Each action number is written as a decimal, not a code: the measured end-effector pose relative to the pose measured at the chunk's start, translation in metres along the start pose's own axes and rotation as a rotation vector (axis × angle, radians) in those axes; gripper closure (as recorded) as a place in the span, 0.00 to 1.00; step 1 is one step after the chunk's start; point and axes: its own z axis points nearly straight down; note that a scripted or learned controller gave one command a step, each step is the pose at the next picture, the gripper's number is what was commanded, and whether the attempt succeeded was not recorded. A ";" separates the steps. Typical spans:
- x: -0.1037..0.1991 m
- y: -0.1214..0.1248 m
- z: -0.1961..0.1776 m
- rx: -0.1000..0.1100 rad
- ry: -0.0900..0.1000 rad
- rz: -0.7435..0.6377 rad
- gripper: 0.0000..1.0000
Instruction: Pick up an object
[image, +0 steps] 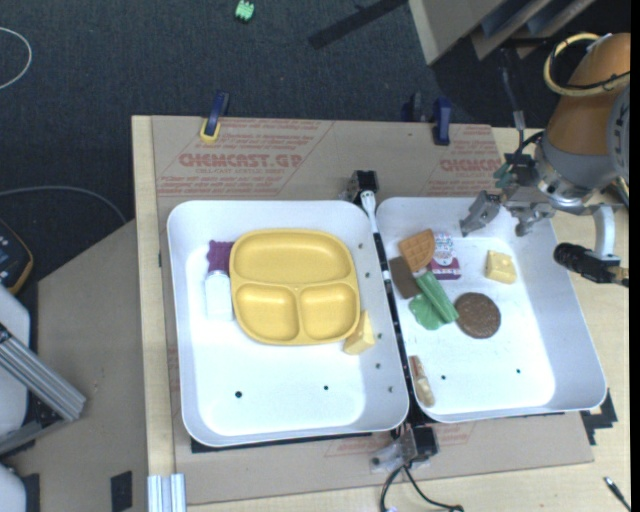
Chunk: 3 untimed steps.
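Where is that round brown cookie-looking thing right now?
The round brown disc lies in the right bin, just right of the green piece and below the pale yellow block.

The grey arm (590, 120), orange-banded above the wrist, is reaching in from the right. Its end effector (503, 216) is hanging with both fingers (479, 214) splayed apart, gripping nothing.
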 end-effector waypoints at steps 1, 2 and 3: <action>0.006 -0.004 0.062 0.001 0.000 -0.001 0.00; 0.006 -0.001 0.072 -0.007 0.000 -0.002 0.00; 0.007 0.001 0.059 -0.015 0.002 -0.002 1.00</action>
